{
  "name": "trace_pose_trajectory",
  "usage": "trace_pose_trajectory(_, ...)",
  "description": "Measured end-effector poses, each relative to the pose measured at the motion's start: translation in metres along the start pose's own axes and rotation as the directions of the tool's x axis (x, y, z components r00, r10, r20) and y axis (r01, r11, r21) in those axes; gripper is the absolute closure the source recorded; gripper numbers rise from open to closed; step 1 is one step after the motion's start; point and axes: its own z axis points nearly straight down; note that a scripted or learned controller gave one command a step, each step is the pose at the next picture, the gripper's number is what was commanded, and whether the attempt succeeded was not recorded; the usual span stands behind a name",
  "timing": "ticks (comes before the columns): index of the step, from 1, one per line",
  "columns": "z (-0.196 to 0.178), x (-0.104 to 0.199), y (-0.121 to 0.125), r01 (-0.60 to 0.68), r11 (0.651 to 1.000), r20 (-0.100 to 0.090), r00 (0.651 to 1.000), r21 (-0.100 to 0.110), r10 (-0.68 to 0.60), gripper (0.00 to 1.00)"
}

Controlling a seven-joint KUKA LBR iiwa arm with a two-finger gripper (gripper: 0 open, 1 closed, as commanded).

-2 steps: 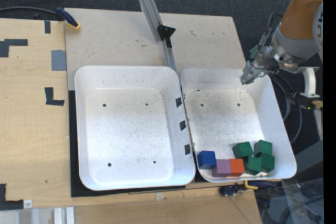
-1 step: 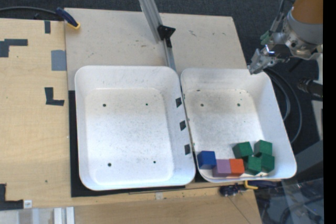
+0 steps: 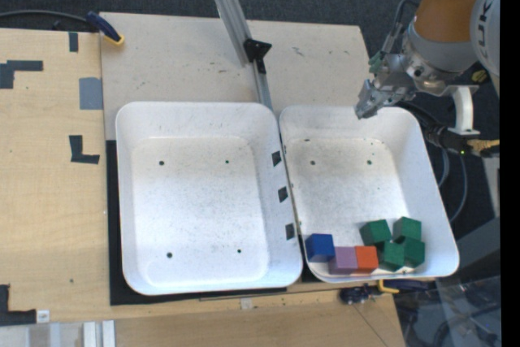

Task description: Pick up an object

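Observation:
Several small blocks lie in the near corner of the right bin [image 3: 422, 166]: a blue cube [image 3: 320, 246], a purple block [image 3: 346, 259], an orange block [image 3: 366, 258] and a cluster of green blocks [image 3: 396, 241]. My gripper [image 3: 367, 107] hangs over the far rim of the right bin, well away from the blocks. Nothing shows between its fingers.
The left bin [image 3: 130, 175] sits beside the right one, with black clips along the shared rim. A slanted metal rail [image 3: 231, 4] runs from the top down to the bins' junction. A blue-and-yellow clamp [image 3: 106, 27] lies at the bench's far left.

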Motion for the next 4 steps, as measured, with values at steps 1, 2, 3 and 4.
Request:
trace_pose_trajectory(1, 0.020, 0.052, -0.005, 0.000, 1.000, -0.001, 1.000, 0.001, 0.000, 1.00)
trace_pose_trajectory(2, 0.037, 0.104, -0.012, 0.001, 1.000, -0.001, 1.000, 0.003, -0.001, 1.00)
trace_pose_trajectory(3, 0.034, 0.155, -0.008, 0.002, 1.000, -0.001, 1.000, 0.000, -0.002, 1.00)
trace_pose_trajectory(4, 0.030, 0.206, -0.012, 0.002, 1.000, -0.001, 1.000, 0.001, -0.002, 1.00)
